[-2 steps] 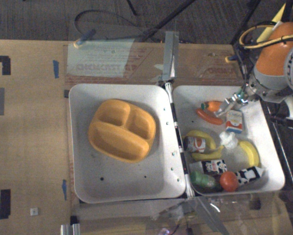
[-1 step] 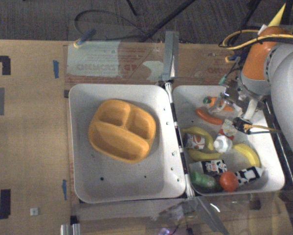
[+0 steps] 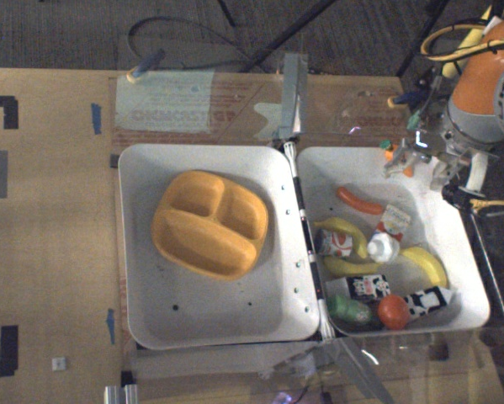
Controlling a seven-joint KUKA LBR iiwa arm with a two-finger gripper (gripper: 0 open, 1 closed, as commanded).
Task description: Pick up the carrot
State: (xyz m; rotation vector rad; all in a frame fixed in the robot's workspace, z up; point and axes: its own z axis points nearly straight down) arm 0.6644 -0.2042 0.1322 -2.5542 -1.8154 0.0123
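The carrot (image 3: pixel 360 201), a slim orange-red stick, lies flat in the far part of the right bin (image 3: pixel 466 263), pointing left to right. My gripper (image 3: pixel 420 168) hangs over that bin's far right corner, up and to the right of the carrot and apart from it. Its fingers (image 3: pixel 397 163) stand open and the gap holds no object. A small orange spot shows beside the left finger; I cannot tell what it is.
The right bin also holds two bananas (image 3: pixel 346 230), a small white bottle (image 3: pixel 383 247), cartons (image 3: pixel 368 288), a red tomato (image 3: pixel 393 311) and a green item (image 3: pixel 346 308). An orange divided plate (image 3: pixel 209 223) lies in the left bin (image 3: pixel 142 301). A metal divider (image 3: pixel 290 108) stands behind the bins.
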